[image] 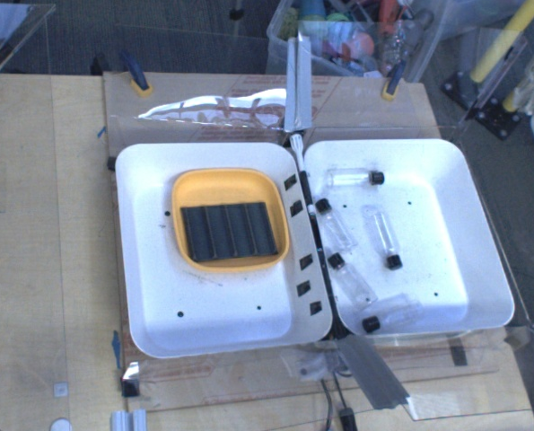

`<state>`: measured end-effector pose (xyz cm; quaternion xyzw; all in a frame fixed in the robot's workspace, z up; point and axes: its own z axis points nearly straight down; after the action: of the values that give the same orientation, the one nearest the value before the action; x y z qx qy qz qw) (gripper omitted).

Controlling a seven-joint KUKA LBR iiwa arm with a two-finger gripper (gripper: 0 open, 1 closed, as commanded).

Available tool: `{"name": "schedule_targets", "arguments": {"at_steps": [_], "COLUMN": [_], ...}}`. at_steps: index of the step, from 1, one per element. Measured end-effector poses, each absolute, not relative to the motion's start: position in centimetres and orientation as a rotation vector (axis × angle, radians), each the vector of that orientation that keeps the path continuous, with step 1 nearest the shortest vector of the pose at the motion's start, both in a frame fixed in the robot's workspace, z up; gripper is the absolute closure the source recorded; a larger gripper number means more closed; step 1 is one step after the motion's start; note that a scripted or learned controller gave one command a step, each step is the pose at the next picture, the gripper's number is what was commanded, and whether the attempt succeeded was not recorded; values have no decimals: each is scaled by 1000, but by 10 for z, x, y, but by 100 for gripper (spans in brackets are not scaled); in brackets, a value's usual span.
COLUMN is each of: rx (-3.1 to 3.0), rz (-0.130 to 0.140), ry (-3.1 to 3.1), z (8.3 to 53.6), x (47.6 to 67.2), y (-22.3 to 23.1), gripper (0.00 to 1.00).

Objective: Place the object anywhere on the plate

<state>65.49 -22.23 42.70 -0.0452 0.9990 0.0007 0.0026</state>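
In the right bin (442, 173), the clear, black-capped vials (380, 232) lie scattered, so gripping one squarely across its middle seems soundest before crossing to the yellow plate (226, 180).

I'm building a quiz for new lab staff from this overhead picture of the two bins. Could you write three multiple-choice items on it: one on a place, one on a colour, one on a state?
1. Where is the yellow plate?
A. in the left bin
B. in the right bin
C. on the bench outside both bins

2. What colour are the caps of the clear vials?
A. red
B. black
C. white

3. What lies on the plate?
A. a clear vial
B. a dark ridged block
C. a blue clamp

Answers: 1 A, the plate sits inside the left bin's walls. 2 B, each vial ends in a black cap. 3 B, the block lies flat on the plate, and the vials lie in the right bin.
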Motion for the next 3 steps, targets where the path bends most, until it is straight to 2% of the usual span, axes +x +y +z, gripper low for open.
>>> {"name": "schedule_targets", "arguments": {"at_steps": [1,3], "rx": [-632,-1647], "rz": [-3,-5], "ry": [3066,2663], "z": [437,437], "x": [668,668], "y": [-222,-222], "gripper": [100,100]}}
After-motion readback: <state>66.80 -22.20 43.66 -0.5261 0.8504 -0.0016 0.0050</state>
